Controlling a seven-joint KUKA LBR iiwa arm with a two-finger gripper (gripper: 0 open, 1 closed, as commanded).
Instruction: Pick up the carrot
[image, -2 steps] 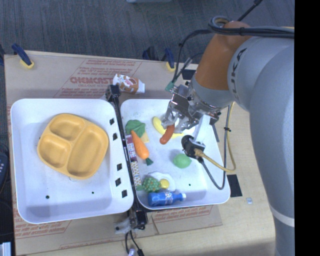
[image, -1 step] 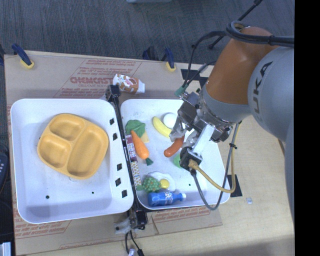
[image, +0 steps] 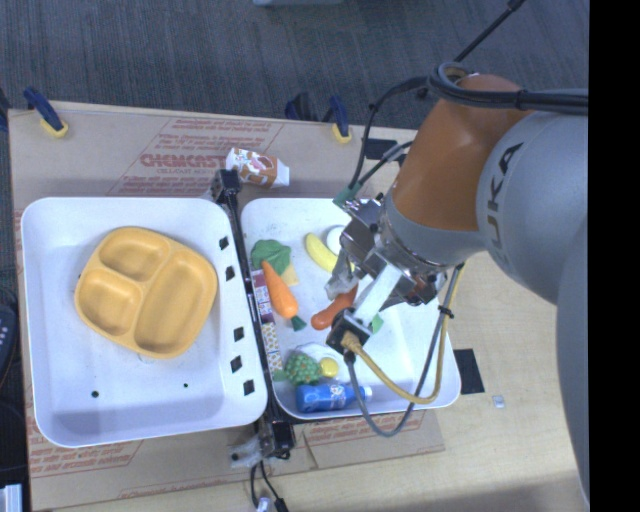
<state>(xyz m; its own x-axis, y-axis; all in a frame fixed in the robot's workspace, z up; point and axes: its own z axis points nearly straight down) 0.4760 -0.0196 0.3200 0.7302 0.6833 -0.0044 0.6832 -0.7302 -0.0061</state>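
Well, you can read "CHEMCAST" in red on the cardboard and "UKA" on the arm. Your carrot lies in the right bin, close to its left wall. The tool hangs just right of it. Can't tell if it's clenched or released. There's bare floor along that bin's right edge.

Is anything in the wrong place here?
Yes. A small brown-and-white carton lies on the cardboard, outside the left bin and the right bin, by their far edge. The carrot and banana sit inside the right bin.
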